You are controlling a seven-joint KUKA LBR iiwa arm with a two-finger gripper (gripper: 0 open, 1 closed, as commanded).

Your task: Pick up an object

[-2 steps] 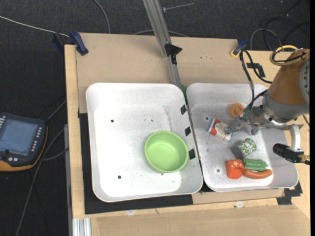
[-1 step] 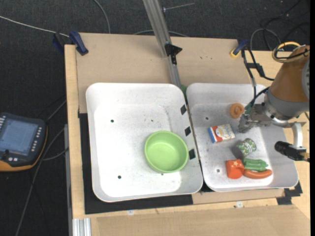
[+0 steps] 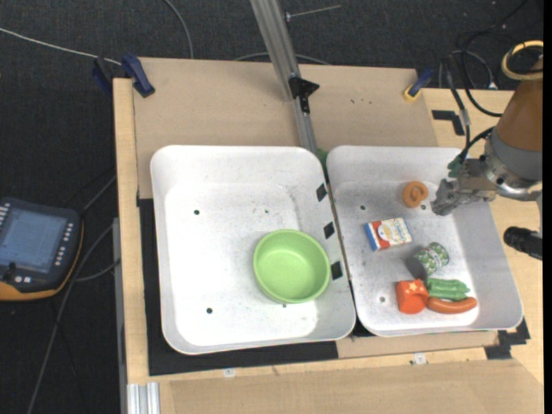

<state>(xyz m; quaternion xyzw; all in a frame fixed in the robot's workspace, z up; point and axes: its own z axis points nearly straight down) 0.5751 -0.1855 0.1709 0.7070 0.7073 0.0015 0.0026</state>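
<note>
Nearest the lens, a green bowl (image 3: 291,266) sits in the left bin (image 3: 172,179); over the right bin (image 3: 492,231) the gripper (image 3: 446,198) is poised just beside an orange ring (image 3: 415,194), nothing seen held, its opening not discernible; descent onto the ring is judged next.

Lime-green bowl (image 3: 291,266), speckled white bins (image 3: 216,179).

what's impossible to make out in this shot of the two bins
- Gripper, camera view: too small and blurred to show how its fingers stand.
- Small box: printing too small to read.
- Greenish crumpled item: too blurred to identify.
- Arm: cut off by the right edge.
- Handheld screen: cut by the left edge, display unreadable.
</note>
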